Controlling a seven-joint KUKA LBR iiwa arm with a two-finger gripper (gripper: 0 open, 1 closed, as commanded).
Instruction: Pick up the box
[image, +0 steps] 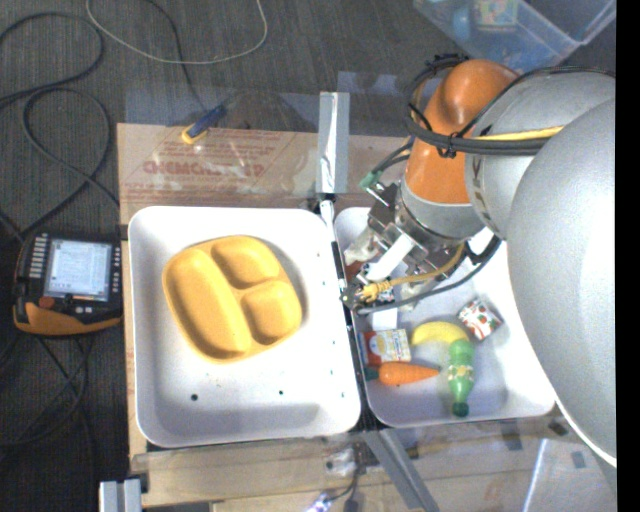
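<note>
A small red-and-white box (388, 346) lies in the right bin (520, 400), near its left wall. A second small red-and-white carton (480, 318) sits further right in the same bin. My gripper (366, 272) hangs low over the bin's upper left part, just above the first box and close to the wall between the bins. The grey wrist and orange band cover most of it. I see nothing held in it.
An orange carrot (402, 374), a yellow banana (440, 332) and a green bottle (459, 376) lie close around the box. The left bin (160, 400) holds a yellow divided plate (235, 295). A handheld control pendant (68, 280) lies left of the bench.
</note>
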